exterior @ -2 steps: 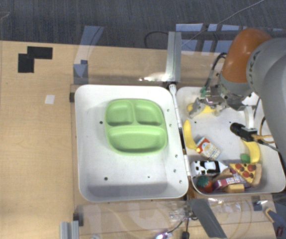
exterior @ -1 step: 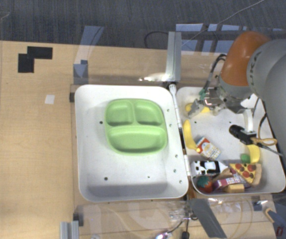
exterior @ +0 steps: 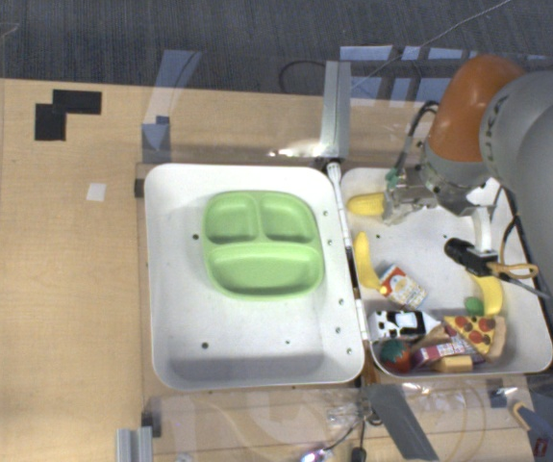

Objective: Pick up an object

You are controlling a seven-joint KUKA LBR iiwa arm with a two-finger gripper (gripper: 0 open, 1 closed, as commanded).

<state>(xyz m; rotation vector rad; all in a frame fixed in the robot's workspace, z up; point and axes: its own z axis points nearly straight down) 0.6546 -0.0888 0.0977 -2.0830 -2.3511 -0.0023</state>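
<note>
Since toys crowd the right bin's near end, the gripper hangs by the far banana, seemingly picking that isolated target; finger state unclear.

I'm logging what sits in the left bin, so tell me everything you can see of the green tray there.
The green tray is a light green divided plate with rounded corners, seemingly smooth plastic. It has three compartments: two smaller ones side by side along its far edge and one wide one along its near edge, split by raised ridges. Nothing can be seen lying in them. It lies flat, right side up, near the middle of the left bin, resting on the white floor and apart from the walls. The gripper is over the right bin, well away.
</note>
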